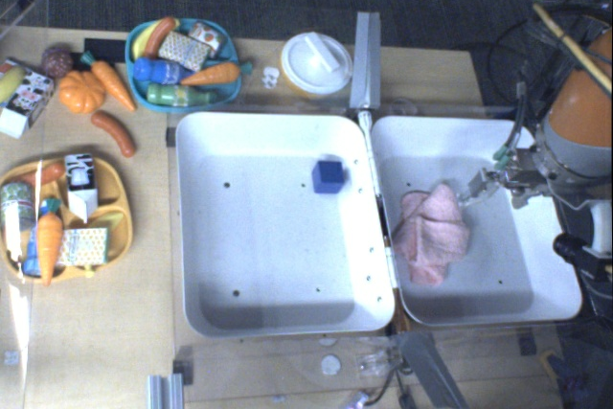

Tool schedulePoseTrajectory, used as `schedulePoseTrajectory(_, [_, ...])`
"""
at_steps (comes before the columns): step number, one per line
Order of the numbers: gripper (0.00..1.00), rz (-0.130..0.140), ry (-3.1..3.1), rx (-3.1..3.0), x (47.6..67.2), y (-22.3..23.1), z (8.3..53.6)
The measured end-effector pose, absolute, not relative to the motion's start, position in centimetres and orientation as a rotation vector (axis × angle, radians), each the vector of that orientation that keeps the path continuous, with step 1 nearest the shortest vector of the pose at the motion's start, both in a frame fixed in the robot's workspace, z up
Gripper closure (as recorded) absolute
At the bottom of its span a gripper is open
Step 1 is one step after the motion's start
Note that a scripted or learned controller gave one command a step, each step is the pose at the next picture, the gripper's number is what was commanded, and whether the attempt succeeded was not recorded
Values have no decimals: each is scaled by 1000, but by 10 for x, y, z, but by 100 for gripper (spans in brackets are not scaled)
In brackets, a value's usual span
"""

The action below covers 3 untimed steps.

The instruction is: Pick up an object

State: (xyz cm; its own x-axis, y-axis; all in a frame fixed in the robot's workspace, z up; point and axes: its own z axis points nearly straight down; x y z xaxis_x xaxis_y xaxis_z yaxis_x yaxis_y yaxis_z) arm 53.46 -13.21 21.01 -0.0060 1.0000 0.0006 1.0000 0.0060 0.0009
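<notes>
**Stock entry: two bins, tool beside the cloth**

Right bin [546, 297]: shallow white tray. It contains one crumpled pink cloth [433, 233], soft and bunched into folds, lying in the bin's left half close to the divider wall. The far-right corner of the cloth peaks upward toward the tool [484, 184], which sits low just beside that corner. The tool's small size in this view makes it impossible to tell whether it is open or closed, or whether it touches the fabric. Judged purpose of this placement: the cloth is the likeliest pick target, the arm [579, 124] reaching in from the right.

Left bin [220, 283]: shallow white tray. It contains one small blue cube [329, 175], rigid, in the far-right area, well apart from the tool.

Wooden surface [144, 321], left side: toy food on a yellow plate [120, 206] and in a blue bowl [230, 91]; a white lidded container [316, 62] at the far edge.
</notes>
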Motion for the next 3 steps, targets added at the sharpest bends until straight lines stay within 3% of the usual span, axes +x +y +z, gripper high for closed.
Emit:
schedulePoseTrajectory(1, [0, 12, 2396, 2012, 550, -159, 99])
schedulePoseTrajectory(2, [0, 18, 2363, 2045, 556, -107, 93])
schedulePoseTrajectory(3, [0, 16, 2296, 2122, 572, -156, 92])
